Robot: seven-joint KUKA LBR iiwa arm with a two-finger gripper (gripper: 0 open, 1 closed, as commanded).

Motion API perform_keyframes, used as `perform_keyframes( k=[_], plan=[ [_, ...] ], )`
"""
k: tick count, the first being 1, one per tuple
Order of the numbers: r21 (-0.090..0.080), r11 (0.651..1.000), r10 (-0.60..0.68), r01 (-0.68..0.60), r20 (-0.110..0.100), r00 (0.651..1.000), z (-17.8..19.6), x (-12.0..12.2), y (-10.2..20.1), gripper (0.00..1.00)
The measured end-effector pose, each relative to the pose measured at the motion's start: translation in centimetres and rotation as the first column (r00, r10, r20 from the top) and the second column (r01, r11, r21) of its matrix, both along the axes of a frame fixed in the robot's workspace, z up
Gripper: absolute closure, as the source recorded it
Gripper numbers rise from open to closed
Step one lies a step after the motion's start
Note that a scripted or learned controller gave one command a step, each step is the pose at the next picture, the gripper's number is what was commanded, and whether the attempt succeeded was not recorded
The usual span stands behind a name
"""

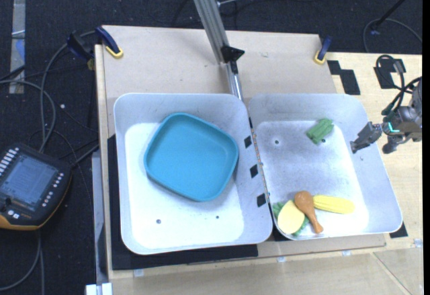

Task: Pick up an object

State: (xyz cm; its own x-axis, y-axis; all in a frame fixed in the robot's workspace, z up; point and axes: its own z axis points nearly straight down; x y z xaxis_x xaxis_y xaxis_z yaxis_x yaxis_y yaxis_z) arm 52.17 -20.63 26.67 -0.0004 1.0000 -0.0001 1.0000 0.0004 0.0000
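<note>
- My tool (376, 140) sits at the right edge of the right bin (376, 173), over its upper right rim, with the wrist reaching in from the surface's right edge.
- Its two dark fingers stand apart, one pointing down-left over the bin's rim, the other further right; nothing lies between them.
- In the right bin, a green toy piece (320, 130) lies near the upper middle, a little left of my tool and apart from it.
- Along that bin's lower edge lies a cluster: a yellow corn cob (333, 204), with a brown drumstick-shaped toy (307, 208) just beside it on the left.
- A yellow-green rounded toy (290, 218) with a green leafy bit rests at the bin's lower left corner, touching the drumstick.
- The left bin (134, 220) carries a blue square plate (191, 156), tilted a little, in its upper middle.
- Both bins sit side by side on the pale wooden surface (168, 62), held by clamps at its upper corners.
- A grey pendant with a screen (30, 186) lies on the dark floor beyond the surface's left edge.
</note>
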Motion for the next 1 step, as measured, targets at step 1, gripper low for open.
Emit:
perform_keyframes(
  k=[1],
  plan=[
    [0.000,1.000,0.000,0.000,0.000,1.000,0.00,0.00,0.00,0.00]
  ],
)
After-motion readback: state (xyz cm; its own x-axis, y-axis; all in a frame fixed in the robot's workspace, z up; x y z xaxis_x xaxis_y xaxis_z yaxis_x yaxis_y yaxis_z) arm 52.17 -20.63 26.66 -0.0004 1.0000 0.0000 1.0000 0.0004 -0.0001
